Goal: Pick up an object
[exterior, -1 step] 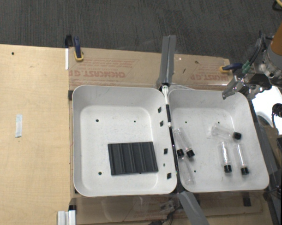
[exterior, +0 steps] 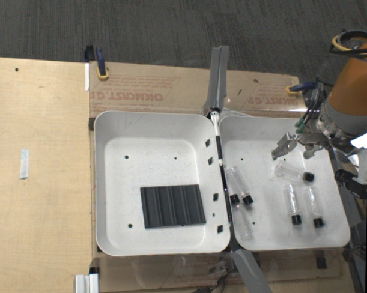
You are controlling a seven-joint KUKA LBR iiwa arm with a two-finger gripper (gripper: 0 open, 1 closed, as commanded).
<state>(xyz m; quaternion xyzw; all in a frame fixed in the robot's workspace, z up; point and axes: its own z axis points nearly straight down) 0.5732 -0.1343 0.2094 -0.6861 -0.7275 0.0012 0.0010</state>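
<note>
Now the gripper is hovering over the right bin, fingers spread apart, just above a clear tube.

5 clear black-capped vials lie flat, scattered in the right bin.

The right bin's upper-left floor is being left open; clear black-capped vials are crowding its centre and lower half.
</note>
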